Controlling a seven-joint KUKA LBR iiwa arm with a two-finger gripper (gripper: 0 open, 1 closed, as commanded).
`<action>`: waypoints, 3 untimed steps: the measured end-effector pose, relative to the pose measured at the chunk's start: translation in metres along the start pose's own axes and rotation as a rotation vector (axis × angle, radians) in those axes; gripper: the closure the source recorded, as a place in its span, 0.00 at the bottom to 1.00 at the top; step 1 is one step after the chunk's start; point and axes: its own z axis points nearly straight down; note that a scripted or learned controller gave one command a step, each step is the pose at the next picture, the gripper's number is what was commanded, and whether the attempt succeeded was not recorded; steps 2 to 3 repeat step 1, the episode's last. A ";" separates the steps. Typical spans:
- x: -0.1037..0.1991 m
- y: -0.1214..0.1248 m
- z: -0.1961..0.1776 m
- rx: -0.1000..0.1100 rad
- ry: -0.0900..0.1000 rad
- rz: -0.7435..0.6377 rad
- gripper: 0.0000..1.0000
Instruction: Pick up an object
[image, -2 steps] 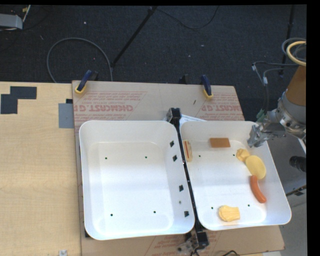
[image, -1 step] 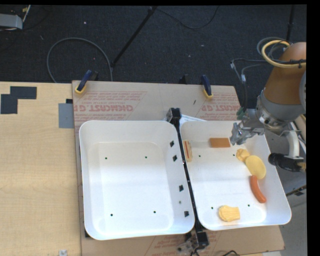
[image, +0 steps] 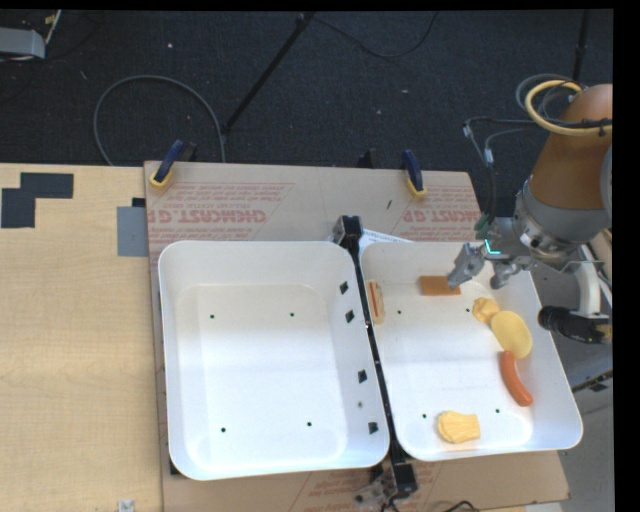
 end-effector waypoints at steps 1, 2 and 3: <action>-0.044 0.031 0.150 0.009 0.001 0.002 0.00; -0.044 0.031 0.150 0.009 0.001 0.002 0.00; -0.044 0.031 0.150 0.009 0.001 0.002 0.00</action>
